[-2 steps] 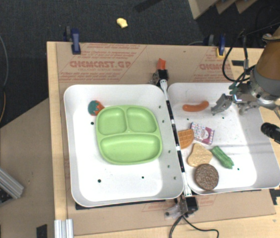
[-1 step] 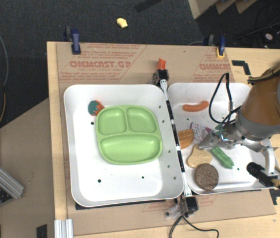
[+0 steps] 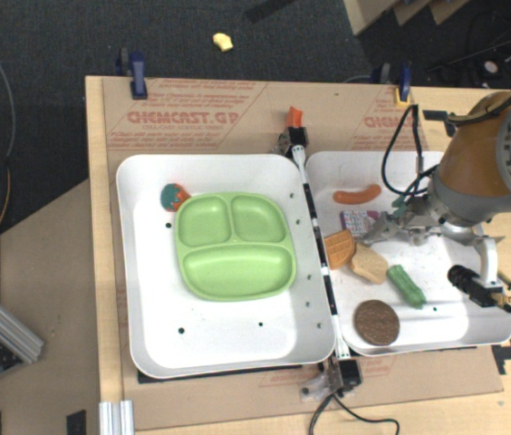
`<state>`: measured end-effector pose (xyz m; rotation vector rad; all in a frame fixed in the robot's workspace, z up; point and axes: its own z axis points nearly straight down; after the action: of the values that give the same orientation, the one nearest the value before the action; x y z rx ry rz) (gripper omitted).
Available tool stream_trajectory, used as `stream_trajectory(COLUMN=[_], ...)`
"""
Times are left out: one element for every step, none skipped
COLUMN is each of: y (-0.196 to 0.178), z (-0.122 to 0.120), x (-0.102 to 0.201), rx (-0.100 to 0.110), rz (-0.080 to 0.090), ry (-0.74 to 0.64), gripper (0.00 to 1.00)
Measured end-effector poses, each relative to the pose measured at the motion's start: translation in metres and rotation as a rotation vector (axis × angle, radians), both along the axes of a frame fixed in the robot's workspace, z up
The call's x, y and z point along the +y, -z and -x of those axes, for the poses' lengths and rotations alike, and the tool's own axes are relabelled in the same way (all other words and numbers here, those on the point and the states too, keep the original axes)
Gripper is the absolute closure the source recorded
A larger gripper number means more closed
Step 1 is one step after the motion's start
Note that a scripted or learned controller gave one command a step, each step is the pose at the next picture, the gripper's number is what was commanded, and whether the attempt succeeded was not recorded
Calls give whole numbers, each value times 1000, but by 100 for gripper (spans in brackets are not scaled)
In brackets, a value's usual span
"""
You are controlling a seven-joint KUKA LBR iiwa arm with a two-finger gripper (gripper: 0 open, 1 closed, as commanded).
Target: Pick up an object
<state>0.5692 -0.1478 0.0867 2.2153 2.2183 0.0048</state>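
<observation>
Your gripper sits low in the right bin, how wide I cannot tell, just beside the bread chunk, which looks light, firm and a little crumbly, so pinch across its flat sides.

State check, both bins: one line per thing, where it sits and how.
Green tray: flat in left bin, compartments bare.
Small ball: left bin, at tray's upper-left corner.
Sausage: lying in right bin, far side.
Cracker: right bin, by the divider.
Bread chunk: touching cracker.
Green pickle: lying flat, apart from the cookie.
Brown cookie: flat, near front wall.
Gripper: low over right bin.
</observation>
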Motion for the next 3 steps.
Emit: stream_trajectory(y=[-1, -9, -103], z=[91, 89, 71], x=[-3, -2, 73], rx=[2, 1, -4], rz=[-2, 0, -3], ry=[7, 3, -8], gripper=[0, 100, 100])
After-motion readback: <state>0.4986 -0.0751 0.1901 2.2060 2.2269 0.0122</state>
